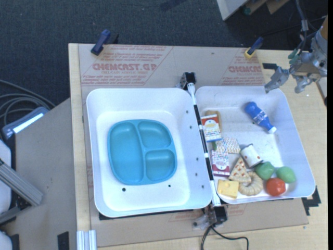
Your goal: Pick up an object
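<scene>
my claw (287, 83) hangs released, fingers spread, holding nothing, above the far right corner of the right bin (299, 139), well apart from the blue bottle (259, 116).

Glossy white plastic bins (99, 139), smooth teal tray (141, 151), seemingly paper-covered bench (156, 66)

tool (287, 82) above right bin's (296, 120) far corner, fingers apparently spread, blue bottle (259, 116) below
</scene>
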You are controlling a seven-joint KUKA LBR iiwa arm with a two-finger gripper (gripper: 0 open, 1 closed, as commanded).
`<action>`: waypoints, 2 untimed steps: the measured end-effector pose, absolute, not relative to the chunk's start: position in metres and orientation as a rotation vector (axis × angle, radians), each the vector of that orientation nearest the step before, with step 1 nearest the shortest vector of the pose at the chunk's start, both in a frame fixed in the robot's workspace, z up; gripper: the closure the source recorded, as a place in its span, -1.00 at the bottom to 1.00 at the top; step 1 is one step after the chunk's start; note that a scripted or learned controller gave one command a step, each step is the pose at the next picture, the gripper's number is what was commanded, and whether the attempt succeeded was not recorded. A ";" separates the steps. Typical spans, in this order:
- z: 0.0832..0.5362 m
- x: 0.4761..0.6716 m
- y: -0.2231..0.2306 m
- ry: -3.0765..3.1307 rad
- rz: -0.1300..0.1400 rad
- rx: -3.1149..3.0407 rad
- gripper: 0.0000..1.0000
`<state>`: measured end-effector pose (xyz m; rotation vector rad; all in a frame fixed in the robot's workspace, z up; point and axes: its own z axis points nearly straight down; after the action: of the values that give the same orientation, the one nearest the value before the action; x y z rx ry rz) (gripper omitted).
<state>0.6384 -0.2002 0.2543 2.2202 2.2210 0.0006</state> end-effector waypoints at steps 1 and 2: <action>0.178 0.666 -0.208 2.224 -0.003 2.222 -1.00; 0.082 0.666 -0.214 2.244 0.008 2.234 -1.00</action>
<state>0.6664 -0.2141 0.0823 2.2338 2.2444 0.0083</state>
